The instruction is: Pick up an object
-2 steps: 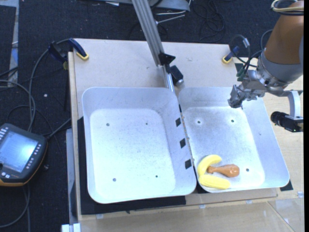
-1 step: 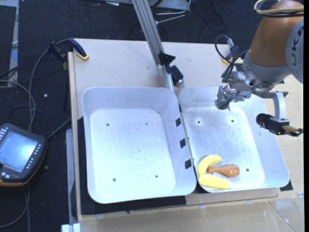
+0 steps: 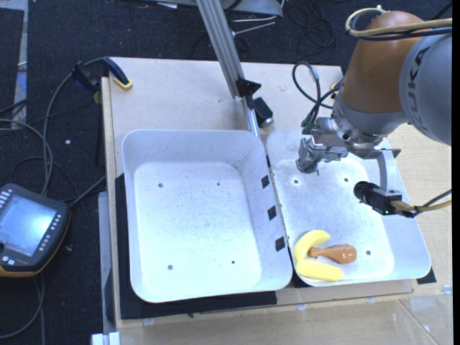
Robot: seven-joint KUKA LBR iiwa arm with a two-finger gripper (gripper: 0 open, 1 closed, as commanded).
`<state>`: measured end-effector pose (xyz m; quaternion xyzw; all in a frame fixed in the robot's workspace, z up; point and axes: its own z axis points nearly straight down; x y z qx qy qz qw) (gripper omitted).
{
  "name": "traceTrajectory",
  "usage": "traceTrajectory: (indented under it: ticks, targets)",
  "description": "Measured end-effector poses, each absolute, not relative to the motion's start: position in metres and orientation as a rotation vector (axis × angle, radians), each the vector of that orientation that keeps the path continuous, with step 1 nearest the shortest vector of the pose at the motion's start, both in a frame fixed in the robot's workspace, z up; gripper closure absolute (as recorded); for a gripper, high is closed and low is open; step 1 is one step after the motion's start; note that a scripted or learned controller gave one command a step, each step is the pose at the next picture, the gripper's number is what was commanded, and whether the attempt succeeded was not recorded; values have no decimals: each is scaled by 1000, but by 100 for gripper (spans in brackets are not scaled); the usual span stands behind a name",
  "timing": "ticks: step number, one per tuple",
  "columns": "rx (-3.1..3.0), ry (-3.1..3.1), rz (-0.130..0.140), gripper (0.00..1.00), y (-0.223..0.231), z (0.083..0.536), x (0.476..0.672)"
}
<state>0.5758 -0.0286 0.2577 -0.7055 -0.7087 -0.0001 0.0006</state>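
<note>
- My claw (image 3: pixel 309 162) hangs over the far part of the right bin (image 3: pixel 402 264), near the wall it shares with the left one; I cannot tell from this slant how it is set, and I see nothing carried in it
- Behind it the wrist and the grey arm (image 3: pixel 392 63) with its orange band run off toward the bench's right edge, and a small black unit (image 3: pixel 372 195) on a bracket juts out over the bin's right side
- My targets sit well apart from the claw, at the near edge of that same bin, close to its near-left corner: a yellow banana (image 3: pixel 310 241), a second yellow piece (image 3: pixel 319 271) just beside it, and a brown drumstick-shaped toy (image 3: pixel 336 253) lying between and touching them
- To do this well, I judge I should carry the claw toward the near edge, centre it over one piece, and turn it across that piece's narrow width before descending
- The drumstick's thin end looks like the easiest bite; the huddle leaves little room, and the bin wall nearby could foul a finger
- The left bin (image 3: pixel 144 192) plays no part in this try
- Hard to read: where the two yellow pieces meet, whether they are one toy or two, and how high the claw rides above the bin floor
</note>
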Motion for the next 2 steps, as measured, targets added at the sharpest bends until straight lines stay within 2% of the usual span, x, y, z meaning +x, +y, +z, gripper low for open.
traceTrajectory:
  ticks: [1,2]
  targets:
    - [-2216,-2226,-1,100,20,260,576]
    - [-2216,-2226,-1,100,74,263,566]
